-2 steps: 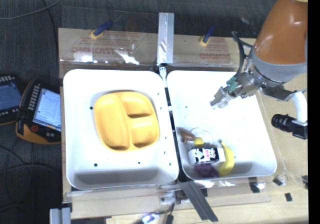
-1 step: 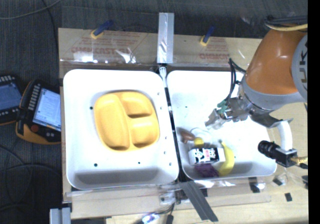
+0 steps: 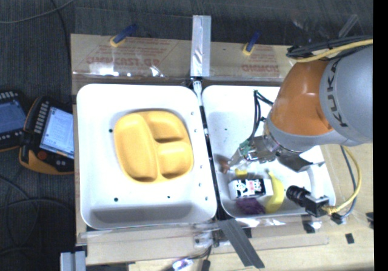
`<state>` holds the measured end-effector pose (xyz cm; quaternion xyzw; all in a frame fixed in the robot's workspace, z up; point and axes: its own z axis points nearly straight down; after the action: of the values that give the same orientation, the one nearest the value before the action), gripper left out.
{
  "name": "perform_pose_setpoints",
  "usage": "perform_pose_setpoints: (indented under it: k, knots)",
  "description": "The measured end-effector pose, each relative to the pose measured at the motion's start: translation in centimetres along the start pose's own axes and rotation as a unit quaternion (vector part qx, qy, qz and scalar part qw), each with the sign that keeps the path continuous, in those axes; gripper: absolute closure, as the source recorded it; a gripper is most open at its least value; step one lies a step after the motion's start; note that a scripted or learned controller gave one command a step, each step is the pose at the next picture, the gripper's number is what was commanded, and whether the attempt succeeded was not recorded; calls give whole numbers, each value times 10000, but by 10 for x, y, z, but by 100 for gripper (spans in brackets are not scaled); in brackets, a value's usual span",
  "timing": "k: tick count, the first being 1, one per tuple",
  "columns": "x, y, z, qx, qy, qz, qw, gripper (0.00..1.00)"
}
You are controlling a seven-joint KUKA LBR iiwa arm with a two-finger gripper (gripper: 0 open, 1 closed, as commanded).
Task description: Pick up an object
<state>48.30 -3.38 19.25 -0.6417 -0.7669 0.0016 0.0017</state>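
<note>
Because the camera looks down at a slant, the scene reads cleanly from the far left, where a handheld control pendant [image 3: 50, 136] lies on the dark floor beside the bench [image 3: 139, 57], probably set aside within an operator's reach. Next comes the left bin [image 3: 91, 160], which carries a yellow divided tray [image 3: 154, 144] lying flat in its middle, well apart from the arm and seemingly not what this attempt is after. A metal strip [image 3: 201, 45] stands at the seam between the two bins, likely a divider or clamp keeping them side by side. Across that seam, the right bin [image 3: 227, 118] holds the likely targets bunched toward its near edge: a small white-and-black box [image 3: 248, 188], a purple item [image 3: 248, 205] just below it, and a yellow banana-shaped object [image 3: 276, 194] touching the box's right side. The gripper [image 3: 245, 157] hangs just above this cluster, its wrist tilted down toward the small box, which suggests a descent toward a pick, not yet a lift. Whether it is spread or closed cannot be told, since the orange-banded arm [image 3: 309, 103] hides much of it, and nothing is visibly held.
</note>
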Motion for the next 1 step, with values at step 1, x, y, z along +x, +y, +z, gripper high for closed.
perform_pose_setpoints:
  k: [1]
  knots:
    - [-32,46,-26,-11,-13,467,9989,100]
